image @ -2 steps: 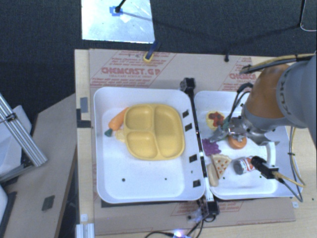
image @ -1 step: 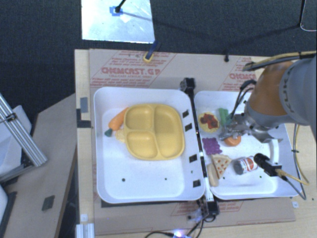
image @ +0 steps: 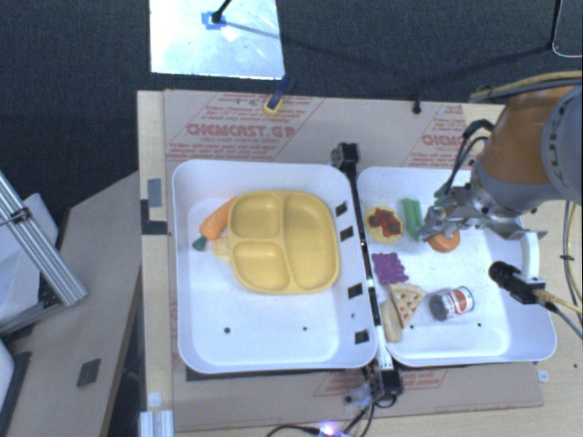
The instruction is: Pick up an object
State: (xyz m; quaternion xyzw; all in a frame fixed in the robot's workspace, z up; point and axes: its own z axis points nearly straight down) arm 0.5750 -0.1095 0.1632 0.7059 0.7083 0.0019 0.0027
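Note:
My gripper [image: 444, 228] is down in the right bin [image: 510, 349], near its back middle. It stands directly over a small orange object [image: 445, 242], which peeks out from under it on the near side. Whether the gripper touches that object I cannot tell. Just left of it lie a green pod-like piece [image: 413, 217] and a round red and yellow toy food [image: 384, 223]. Nearer the front are purple grapes [image: 390, 267], a pizza slice [image: 407, 300], a tan bread piece [image: 390, 320] and a small can [image: 451, 302] on its side.
The left bin [image: 209, 335] holds a yellow divided plate [image: 278, 241] with a carrot [image: 216, 218] at its left edge. A black part on a cable [image: 515, 282] hangs from the arm over the right bin's right side. A ridge with black clips [image: 361, 253] divides the bins.

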